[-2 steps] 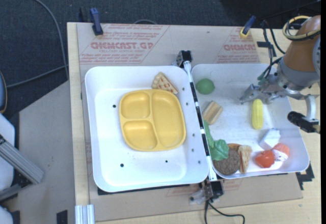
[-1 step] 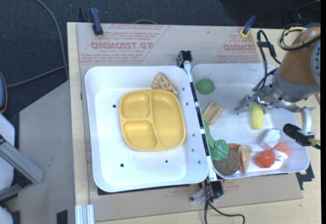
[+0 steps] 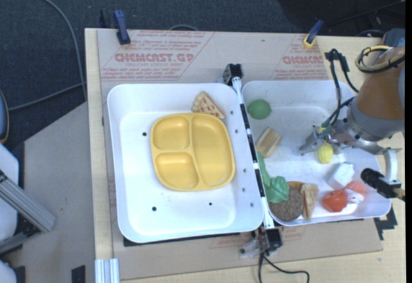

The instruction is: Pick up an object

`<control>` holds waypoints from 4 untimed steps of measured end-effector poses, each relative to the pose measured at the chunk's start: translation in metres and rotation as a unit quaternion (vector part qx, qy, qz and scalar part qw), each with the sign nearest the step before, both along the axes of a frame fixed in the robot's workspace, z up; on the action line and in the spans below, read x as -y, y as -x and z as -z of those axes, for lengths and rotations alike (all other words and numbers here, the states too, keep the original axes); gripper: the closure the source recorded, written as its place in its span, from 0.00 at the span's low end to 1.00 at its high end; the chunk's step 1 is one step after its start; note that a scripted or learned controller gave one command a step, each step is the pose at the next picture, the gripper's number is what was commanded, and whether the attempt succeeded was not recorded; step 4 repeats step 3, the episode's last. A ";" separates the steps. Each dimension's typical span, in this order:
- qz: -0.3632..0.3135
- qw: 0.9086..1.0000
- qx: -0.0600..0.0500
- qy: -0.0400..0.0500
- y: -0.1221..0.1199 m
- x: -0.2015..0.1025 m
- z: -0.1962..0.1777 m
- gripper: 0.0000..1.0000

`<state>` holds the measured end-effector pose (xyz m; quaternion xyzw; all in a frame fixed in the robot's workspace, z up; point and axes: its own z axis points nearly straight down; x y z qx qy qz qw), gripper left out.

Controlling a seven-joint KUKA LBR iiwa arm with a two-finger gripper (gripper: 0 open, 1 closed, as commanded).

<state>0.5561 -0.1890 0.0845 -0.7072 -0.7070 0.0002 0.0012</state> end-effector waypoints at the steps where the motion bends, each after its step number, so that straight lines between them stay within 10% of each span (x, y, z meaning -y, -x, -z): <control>1: 0.000 1.000 0.001 0.000 -0.001 0.000 -0.010 1.00; 2: -0.001 1.000 0.002 0.000 -0.056 -0.073 0.000 1.00; 3: -0.001 1.000 0.002 0.000 -0.066 -0.174 -0.101 1.00; 4: -0.001 1.000 0.002 0.000 -0.066 -0.174 -0.101 1.00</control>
